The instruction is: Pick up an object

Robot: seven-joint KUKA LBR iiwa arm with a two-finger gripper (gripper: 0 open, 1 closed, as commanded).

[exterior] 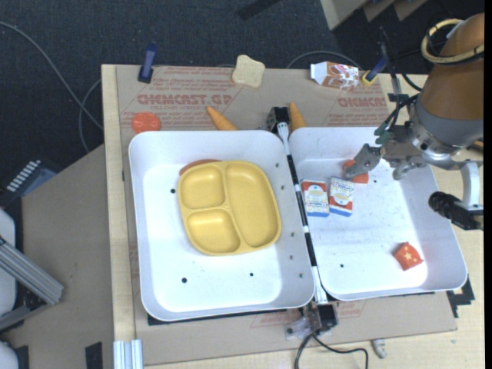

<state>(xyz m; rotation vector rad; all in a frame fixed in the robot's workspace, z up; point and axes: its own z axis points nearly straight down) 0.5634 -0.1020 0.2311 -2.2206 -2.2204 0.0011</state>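
Left bin (154,206): shallow white plastic, holding a yellow three-compartment plate (228,206).
Right bin (430,267): two small white-and-orange cartons (327,197) side by side; orange block (407,255) near front.
Gripper (361,164): above the cartons; finger spread cannot be told.

Grey arm (450,121) with an orange band, black cables, metallic end effector (369,160)

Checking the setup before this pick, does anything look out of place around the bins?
Yes. A bread slice, a small carton and a carrot lie on the board behind the bins, outside both. The yellow divided plate sits askew in the left bin.
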